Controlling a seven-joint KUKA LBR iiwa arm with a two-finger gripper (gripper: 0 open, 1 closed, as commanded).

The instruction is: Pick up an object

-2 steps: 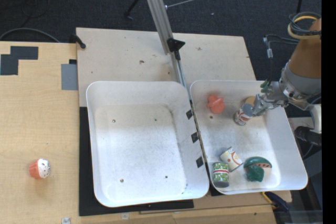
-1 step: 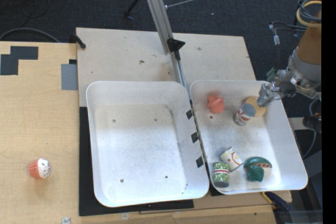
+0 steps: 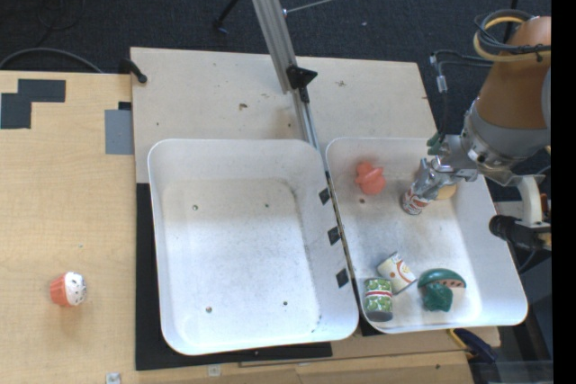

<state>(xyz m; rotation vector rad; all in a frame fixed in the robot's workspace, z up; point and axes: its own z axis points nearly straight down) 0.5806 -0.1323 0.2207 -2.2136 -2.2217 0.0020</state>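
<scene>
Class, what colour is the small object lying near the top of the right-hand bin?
Salmon pink object, seen in the camera view.

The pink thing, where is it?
The pink thing lies in the right bin, near its far left corner, just left of the claw.

The arm [image 3: 511, 108] is grey with a broad orange band above the wrist, black cables looping over its top, and a silvery metal gripper [image 3: 421, 198].
</scene>
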